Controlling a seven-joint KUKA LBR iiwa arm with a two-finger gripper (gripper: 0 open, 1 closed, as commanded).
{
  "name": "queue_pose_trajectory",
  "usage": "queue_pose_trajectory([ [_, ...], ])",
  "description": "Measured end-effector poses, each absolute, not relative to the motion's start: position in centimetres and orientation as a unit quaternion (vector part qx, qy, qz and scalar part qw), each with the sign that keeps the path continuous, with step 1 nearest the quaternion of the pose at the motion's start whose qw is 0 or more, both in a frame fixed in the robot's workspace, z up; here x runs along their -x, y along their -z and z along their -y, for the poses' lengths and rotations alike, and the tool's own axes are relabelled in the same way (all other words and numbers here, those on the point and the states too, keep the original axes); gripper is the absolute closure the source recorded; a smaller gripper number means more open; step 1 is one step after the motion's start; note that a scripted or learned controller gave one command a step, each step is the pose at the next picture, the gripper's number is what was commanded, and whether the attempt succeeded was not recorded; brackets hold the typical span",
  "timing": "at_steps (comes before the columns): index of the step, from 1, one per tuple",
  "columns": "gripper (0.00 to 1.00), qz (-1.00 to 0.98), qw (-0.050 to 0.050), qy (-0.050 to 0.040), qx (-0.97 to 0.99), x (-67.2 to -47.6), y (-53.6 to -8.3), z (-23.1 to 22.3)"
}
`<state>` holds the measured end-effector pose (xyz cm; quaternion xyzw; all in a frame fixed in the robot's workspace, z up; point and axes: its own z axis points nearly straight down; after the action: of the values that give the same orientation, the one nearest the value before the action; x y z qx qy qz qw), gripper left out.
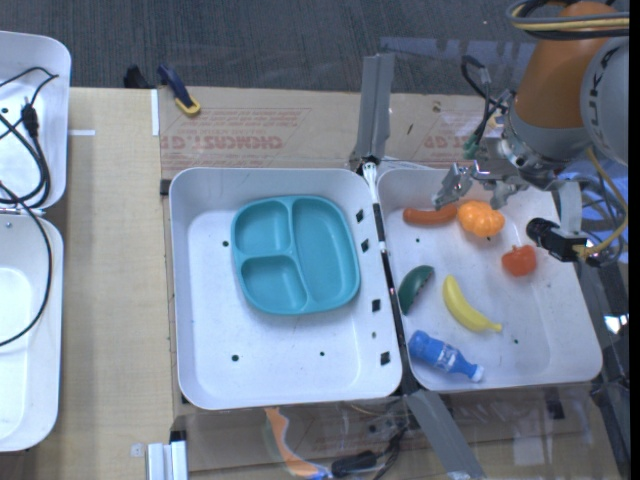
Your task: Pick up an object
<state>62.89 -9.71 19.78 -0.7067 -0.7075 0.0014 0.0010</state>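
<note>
Orange round plastic fruit sits just under the two-finger gripper, jaws apart and empty; drop straight down, clear of the red carrot-shaped toy.

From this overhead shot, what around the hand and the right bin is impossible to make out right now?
- Camera view: the hand is small and cluttered by cables, so its finger state is unreadable.
- The gap between the hand and the orange chili below it cannot be judged from this slanted angle.
- The orange fruit sits partly under the wrist hardware; its far side is hidden.
- The arm is cut off by the right edge.
- The red object is too small to identify.
</note>
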Motion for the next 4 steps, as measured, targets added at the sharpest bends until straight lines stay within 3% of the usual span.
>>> queue_pose_trajectory([
  [1, 0.0, 0.706, 0.0, -0.0013, 0.708, -62.2, -9.1, 15.0],
  [2, 0.0, 0.706, 0.001, -0.0008, 0.708, -51.4, -11.9, 12.6],
  [3, 0.0, 0.706, 0.002, -0.0012, 0.708, -50.4, -9.0, 12.8],
  [4, 1.0, 0.704, 0.002, -0.0016, 0.71, -50.4, -9.9, 12.9],
])
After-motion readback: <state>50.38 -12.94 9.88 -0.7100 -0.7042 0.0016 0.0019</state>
